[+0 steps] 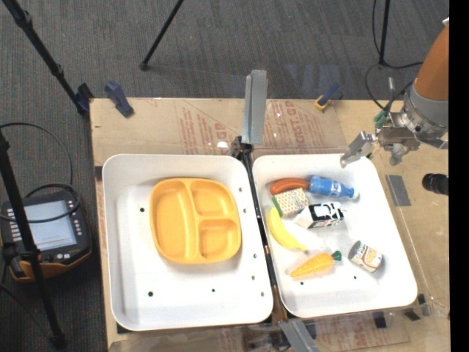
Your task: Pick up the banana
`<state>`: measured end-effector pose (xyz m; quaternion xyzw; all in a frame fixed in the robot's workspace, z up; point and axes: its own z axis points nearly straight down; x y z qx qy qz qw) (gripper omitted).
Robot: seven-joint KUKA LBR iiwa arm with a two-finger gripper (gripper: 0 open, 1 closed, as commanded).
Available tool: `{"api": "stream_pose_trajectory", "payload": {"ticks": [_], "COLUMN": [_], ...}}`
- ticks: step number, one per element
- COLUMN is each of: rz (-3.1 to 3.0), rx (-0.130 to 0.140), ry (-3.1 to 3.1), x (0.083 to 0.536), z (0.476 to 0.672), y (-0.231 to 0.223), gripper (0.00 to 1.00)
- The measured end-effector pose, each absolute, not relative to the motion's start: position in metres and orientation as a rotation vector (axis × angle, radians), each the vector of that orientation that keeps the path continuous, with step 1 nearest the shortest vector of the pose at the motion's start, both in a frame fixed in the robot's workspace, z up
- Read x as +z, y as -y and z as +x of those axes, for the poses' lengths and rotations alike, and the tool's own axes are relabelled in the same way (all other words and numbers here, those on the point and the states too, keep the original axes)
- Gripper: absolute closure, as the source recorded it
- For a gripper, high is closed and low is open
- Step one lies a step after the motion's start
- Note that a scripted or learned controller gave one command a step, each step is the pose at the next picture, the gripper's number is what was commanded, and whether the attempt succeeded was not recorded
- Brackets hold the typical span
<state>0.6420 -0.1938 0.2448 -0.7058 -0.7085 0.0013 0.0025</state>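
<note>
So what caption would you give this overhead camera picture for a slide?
Robot pincer poised over the right bin's far edge, banana lying untouched among toy food; yellow tray in the left bin.

An orange divided tray [196, 220] sits in the left bin [117, 270]; right bin holds a carrot [314, 265], bottle [331, 188], perhaps a can [365, 257].

We see the banana [286, 232] hemmed by the bin wall [261, 218] on its left, a checkered box [291, 201] above, a carton [323, 215] right, a carrot [315, 265] below, open from overhead.
</note>
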Motion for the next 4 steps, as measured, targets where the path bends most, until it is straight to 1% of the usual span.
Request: {"api": "stream_pose_trajectory", "payload": {"ticks": [1, 2, 3, 4], "rz": [-2.187, -2.062, -1.925, -1.842], "rx": [0.005, -0.022, 0.003, 0.006], "ry": [2.247, 2.421, 2.479, 2.537], "x": [0.126, 0.106, 0.185, 0.184], "z": [0.605, 0.589, 0.644, 0.573], "y": [0.110, 0.091, 0.060, 0.040], "gripper": [0.00, 0.00, 0.00, 0.00]}}
